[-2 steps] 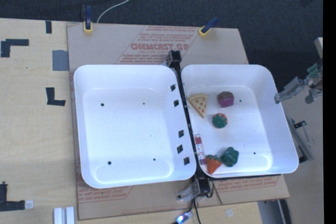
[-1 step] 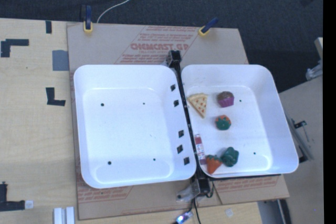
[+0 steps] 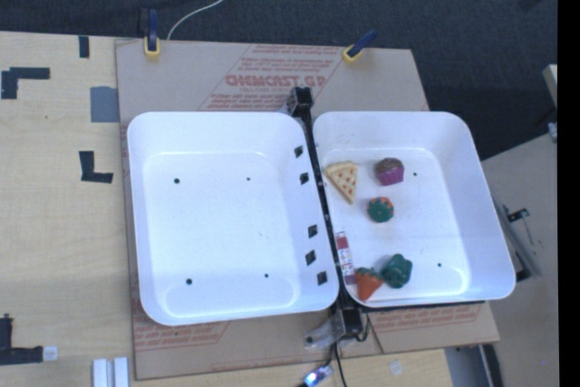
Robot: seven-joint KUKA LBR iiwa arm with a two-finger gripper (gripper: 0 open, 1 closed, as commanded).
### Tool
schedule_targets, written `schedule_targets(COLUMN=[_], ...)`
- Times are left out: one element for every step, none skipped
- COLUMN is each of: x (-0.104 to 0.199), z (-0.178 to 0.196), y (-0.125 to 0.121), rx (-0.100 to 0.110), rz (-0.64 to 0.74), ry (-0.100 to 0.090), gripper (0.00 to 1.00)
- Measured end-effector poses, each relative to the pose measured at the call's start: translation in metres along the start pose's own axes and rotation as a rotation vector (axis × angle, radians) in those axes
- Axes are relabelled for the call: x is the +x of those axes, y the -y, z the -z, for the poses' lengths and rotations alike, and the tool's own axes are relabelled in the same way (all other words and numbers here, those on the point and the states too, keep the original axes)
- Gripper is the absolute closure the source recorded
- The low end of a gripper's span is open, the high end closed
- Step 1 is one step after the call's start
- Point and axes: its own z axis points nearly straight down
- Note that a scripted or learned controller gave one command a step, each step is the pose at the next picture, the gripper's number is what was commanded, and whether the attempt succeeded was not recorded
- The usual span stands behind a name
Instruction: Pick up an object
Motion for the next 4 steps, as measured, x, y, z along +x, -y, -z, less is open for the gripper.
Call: schedule_targets(x=[0.091,0.179,0.252,0.236], z=[0.076,0.071,0.071,-0.144], y=[0.010,0.007,0.005,0.013], rx=[-0.009,0.001,0.002,0.022], rz=[0.008,0.009,0.008,-0.003], ry=[-0.002,-0.004,-0.004,-0.001], gripper=[1.00,1.00,1.00,1.00])
